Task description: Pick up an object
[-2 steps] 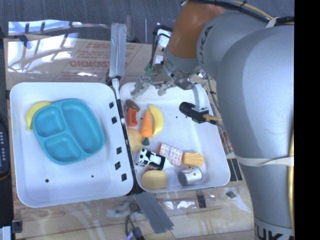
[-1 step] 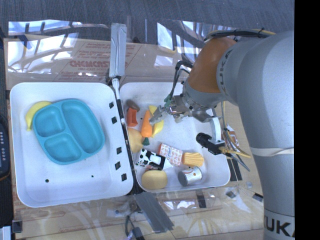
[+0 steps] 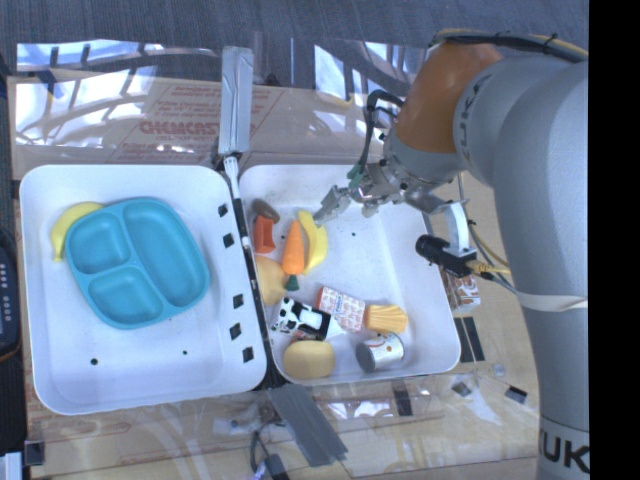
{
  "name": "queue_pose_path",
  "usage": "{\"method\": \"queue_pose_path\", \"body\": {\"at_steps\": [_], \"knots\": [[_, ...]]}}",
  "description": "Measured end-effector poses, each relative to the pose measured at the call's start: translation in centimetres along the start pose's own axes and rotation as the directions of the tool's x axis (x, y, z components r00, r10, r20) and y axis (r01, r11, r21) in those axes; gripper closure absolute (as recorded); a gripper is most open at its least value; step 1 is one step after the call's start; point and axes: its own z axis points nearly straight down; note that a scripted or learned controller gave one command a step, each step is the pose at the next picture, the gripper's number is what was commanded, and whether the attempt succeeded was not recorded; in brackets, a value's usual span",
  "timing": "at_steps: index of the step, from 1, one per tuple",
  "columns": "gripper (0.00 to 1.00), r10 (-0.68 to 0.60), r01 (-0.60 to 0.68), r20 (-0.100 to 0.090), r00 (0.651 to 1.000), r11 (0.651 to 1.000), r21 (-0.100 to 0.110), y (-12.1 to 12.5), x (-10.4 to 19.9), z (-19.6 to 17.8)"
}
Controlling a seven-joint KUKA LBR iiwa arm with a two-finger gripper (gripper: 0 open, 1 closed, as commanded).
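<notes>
Grey arm (image 3: 520, 168) filled the frame's right. White left bin (image 3: 60, 368) held a blue plate (image 3: 135, 258). Lower centre-right, toys included a carrot (image 3: 294, 250). Above them hung the claw (image 3: 345, 200), whose spread I cannot tell.

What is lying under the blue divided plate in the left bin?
A yellow banana-shaped toy sticks out from under the blue divided plate at its upper left edge. The plate covers the rest of it.

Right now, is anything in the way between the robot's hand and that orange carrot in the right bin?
Nothing visible does. The hand hangs above bare white floor of the right bin, up and to the right of the carrot. A yellow banana lies against the carrot's right side, so it crowds that flank.
</notes>
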Motion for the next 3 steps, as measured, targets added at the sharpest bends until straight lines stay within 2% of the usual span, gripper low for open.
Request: {"method": "queue_pose_path", "body": {"at_steps": [1,2,3], "knots": [[0.00,0.017,-0.017,-0.002,1.000,1.000,0.003,0.58,3.02,7.76],[1.00,0.012,-0.012,-0.002,1.000,1.000,0.004,0.70,2.98,6.88],[1.00,0.122,-0.122,-0.001,0.993,0.993,0.003,1.19,3.91,7.72]]}}
